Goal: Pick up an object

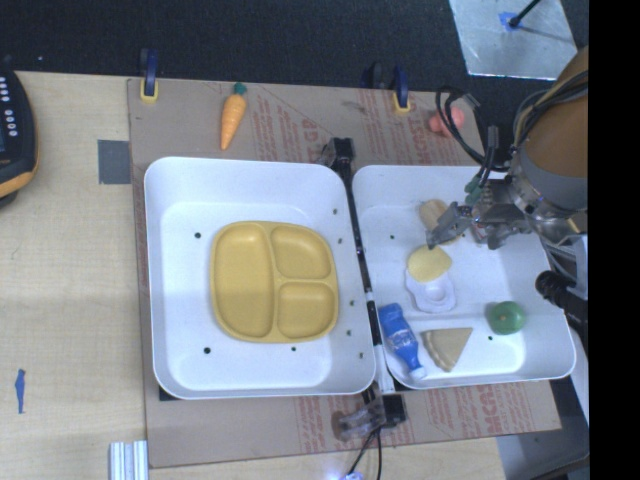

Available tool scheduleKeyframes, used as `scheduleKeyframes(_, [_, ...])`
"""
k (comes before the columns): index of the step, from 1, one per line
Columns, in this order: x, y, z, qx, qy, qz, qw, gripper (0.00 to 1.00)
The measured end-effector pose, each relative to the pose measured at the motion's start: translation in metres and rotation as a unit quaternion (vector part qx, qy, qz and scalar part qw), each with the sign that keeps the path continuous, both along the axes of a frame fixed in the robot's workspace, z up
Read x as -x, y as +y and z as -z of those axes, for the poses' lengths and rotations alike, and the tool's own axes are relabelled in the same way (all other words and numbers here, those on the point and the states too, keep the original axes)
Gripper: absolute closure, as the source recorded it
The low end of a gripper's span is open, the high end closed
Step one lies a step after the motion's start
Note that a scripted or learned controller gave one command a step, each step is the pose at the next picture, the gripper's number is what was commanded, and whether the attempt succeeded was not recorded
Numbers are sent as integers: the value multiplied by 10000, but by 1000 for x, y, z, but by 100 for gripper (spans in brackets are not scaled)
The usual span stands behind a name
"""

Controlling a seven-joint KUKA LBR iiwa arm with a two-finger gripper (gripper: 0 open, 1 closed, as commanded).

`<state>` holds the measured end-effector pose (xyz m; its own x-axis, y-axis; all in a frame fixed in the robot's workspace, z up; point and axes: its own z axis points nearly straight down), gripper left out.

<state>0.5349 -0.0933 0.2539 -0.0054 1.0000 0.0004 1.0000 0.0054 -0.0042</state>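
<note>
Two white bins sit side by side. The right bin [560, 363] holds a pale yellow round piece [429, 263] (near its middle), a blue bottle [398, 338], a tan wedge [449, 346] and a green ball [506, 317]. The gripper [447, 226] hovers just beyond the yellow piece, fingers spread, holding nothing. A yellow divided tray [274, 280] fills the left bin [175, 368].

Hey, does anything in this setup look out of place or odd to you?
Yes. A toy carrot lies on the brown mat above the left bin, outside both bins, while the other small items sit in the right bin. A pink object also rests on the mat beyond that bin. Nothing looks spilled or broken.
</note>
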Motion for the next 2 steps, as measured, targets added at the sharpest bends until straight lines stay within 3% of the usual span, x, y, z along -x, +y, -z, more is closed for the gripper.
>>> scheduleKeyframes(1, [-30,-28,170,8,25,7,10000,0])
scheduleKeyframes(2, [-32,-29,152,17,-8,-5,10000,100])
